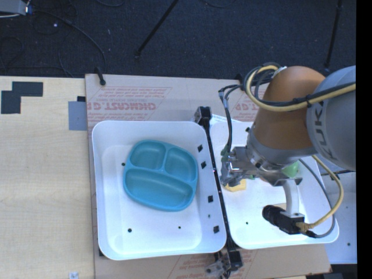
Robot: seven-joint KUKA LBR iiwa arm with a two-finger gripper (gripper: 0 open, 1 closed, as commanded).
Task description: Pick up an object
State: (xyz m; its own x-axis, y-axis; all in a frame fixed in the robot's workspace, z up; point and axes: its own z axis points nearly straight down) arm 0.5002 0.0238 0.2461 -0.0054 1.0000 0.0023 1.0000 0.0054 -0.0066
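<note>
The arm (290, 118) reached in over the right bin (256, 225), its gripper (234, 168) low near that bin's left wall. Whether it was apart or clamped, I could not tell. A yellow object (235, 185) lay just beneath it, and something green (292, 168) peeked out beside the wrist. In the left bin (110, 231) a blue divided plate (161, 175) lay flat, well apart from the arm.

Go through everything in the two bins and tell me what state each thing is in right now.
blue divided plate: lying flat in the left bin, right side up, compartments bare.
yellow object: resting on the floor of the right bin, beside the gripper.
green object: mostly hidden under the arm.
gripper: lowered into the right bin.
</note>
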